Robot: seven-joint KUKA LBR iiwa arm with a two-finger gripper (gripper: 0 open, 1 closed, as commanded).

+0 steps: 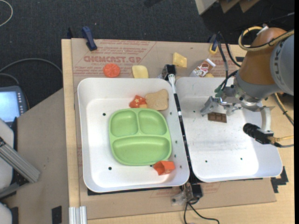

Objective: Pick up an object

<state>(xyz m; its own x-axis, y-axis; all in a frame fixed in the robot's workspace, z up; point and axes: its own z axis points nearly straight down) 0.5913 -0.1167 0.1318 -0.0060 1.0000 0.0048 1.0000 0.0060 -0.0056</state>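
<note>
Camera view: gripper [219, 110] low in the right bin [224, 153], jaws spread wide, nothing between them. Poised just above and partly over a small brown bar [217, 118] lying flat on the bin floor near the bin's far side. Whether touching the bar or just clear of it, hard to tell from this angle.

Judged as the approach step of a pick: lined up on the bar, grasp not yet made. Next move likely calling for a short descent to straddle the bar, then closing across its narrow side; thin and flat against the floor, so prone to slipping out from under the tips.

Farther out, left bin [88, 125] carrying a green divided plate [139, 136], a toast slice [157, 100] and a red piece [138, 101] at the plate's far edge, an orange-red block [164, 167] at its near edge. Beyond the bins, on the cardboard sheet [140, 50]: a red disc [111, 70], a yellow piece [139, 72], a yellow wedge [179, 59], a small carton [202, 69]. Dark carpet around the bench.
</note>
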